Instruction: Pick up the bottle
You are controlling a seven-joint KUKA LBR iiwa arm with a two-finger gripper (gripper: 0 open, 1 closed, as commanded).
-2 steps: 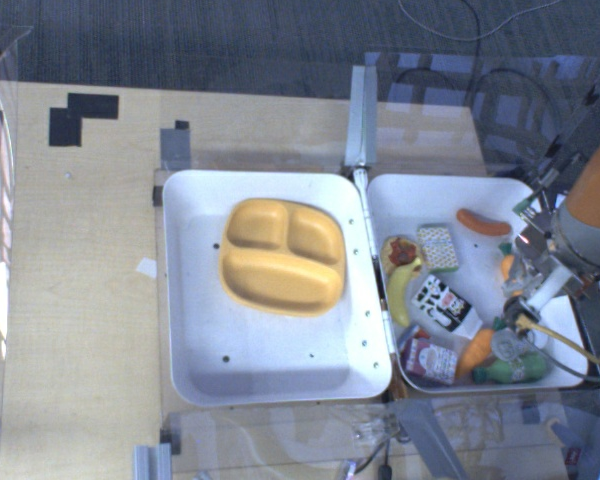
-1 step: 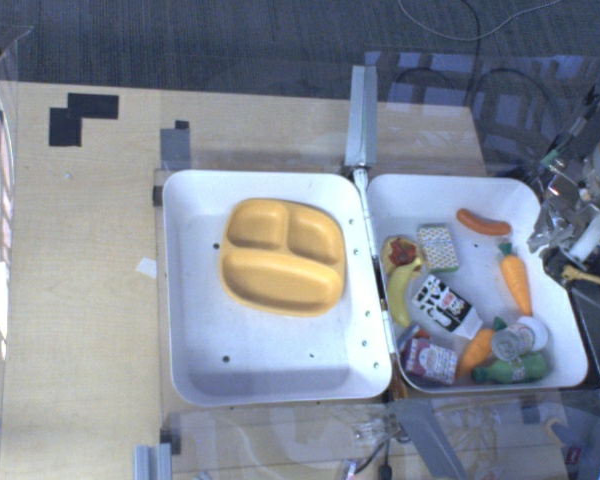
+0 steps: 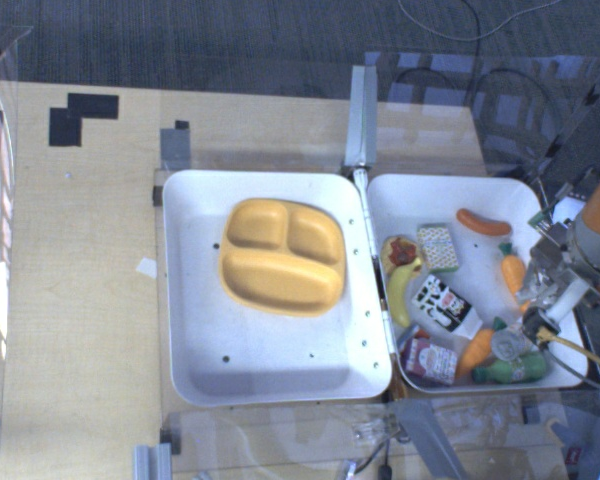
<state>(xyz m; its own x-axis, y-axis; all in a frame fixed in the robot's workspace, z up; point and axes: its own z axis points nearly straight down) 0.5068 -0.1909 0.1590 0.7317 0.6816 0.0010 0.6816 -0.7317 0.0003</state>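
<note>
A green bottle [image 3: 511,371] lies on its side along the front wall of the right bin [image 3: 450,196], near the front right corner. A small grey round thing [image 3: 508,345] rests just above it. My gripper [image 3: 535,280] hangs over the right side of this bin, beside an orange carrot [image 3: 512,271] and a little behind the bottle. I see nothing held in it.
The right bin also holds a sausage [image 3: 483,223], a banana [image 3: 399,296], a black-and-white carton [image 3: 443,304], a red packet [image 3: 430,361], a second carrot [image 3: 477,348] and a patterned pad [image 3: 437,246]. A yellow divided plate [image 3: 283,255] lies in the left bin [image 3: 190,298].
</note>
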